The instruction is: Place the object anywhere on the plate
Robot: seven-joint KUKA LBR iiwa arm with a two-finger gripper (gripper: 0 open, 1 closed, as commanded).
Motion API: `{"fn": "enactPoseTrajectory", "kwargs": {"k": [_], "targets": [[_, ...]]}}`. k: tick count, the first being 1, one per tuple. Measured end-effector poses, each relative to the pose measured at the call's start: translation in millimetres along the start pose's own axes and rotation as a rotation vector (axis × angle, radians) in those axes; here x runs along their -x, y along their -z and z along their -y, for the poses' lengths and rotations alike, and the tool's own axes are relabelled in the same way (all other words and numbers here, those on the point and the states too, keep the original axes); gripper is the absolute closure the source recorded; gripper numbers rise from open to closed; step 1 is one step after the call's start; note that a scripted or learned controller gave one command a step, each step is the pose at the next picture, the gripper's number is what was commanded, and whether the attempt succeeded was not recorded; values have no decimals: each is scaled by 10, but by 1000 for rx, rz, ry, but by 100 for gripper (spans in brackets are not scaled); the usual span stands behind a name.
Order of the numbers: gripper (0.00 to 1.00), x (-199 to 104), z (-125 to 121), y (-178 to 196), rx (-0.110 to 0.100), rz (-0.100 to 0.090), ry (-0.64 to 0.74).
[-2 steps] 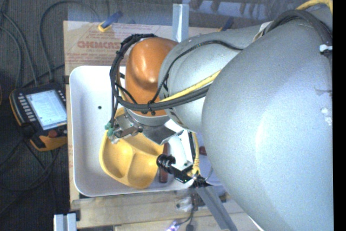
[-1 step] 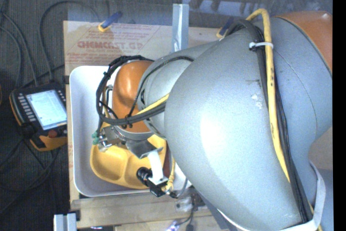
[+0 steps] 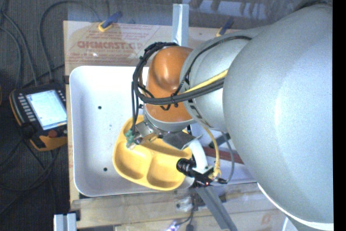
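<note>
A yellow divided plate (image 3: 141, 165) lies in the near part of the left white bin (image 3: 94, 116). The arm's orange band (image 3: 165, 81) and grey wrist hang directly over the plate's far edge and cover the gripper (image 3: 154, 135). A small green-and-white bit (image 3: 130, 139) shows at the plate's left rim just under the wrist; I cannot tell what it is. No object between fingers can be made out.
The large grey arm body (image 3: 281, 116) fills the right side and hides the right bin. A teach pendant (image 3: 40, 111) lies on the floor to the left. Black cables loop around the wrist. The wooden bench (image 3: 102, 43) extends behind the bin.
</note>
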State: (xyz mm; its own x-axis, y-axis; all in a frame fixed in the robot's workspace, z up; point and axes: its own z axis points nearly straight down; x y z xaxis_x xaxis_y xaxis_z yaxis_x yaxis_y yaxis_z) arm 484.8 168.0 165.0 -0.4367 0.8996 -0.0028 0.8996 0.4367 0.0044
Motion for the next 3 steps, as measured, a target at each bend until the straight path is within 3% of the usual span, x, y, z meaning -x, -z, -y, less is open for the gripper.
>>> {"fn": "enactPoseTrajectory", "kwargs": {"k": [1,2,3], "targets": [[100,-472,-284,-568,17,5,-104],[100,-461,-321,539,-8,3,-195],[100,-515,-330,-494,12,-3,-136]]}}
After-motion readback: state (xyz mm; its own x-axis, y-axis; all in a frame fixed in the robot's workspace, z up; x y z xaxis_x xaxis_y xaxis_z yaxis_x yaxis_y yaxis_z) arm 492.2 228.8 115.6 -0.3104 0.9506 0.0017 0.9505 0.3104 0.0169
